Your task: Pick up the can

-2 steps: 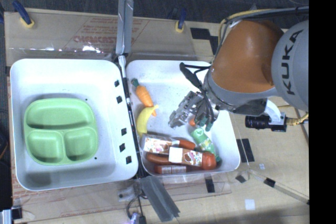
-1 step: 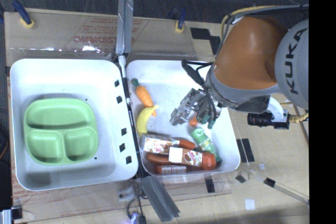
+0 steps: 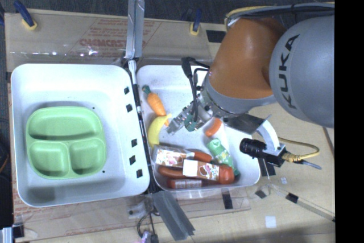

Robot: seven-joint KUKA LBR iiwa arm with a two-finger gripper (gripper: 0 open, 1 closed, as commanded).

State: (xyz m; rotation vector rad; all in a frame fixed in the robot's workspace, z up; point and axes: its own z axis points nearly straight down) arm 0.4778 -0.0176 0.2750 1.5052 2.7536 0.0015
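Grey arm w/ orange band reaches in from the right over the right bin (image 3: pixel 170 74). Gripper (image 3: pixel 186 121) hangs low in the bin's middle, just right of the banana (image 3: pixel 154 129); can't tell how the jaws stand. Can (image 3: pixel 200 170), red w/ white label, lies on its side along the bin's front wall, touching a green bottle (image 3: pixel 220 152) at its right end. Carrot (image 3: pixel 154 102) sits behind the banana. Left bin (image 3: pixel 34 79) holds a green divided tray (image 3: pixel 65 141).

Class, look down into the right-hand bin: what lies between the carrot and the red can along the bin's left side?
In the camera view, a banana lies between the carrot above and the can below.
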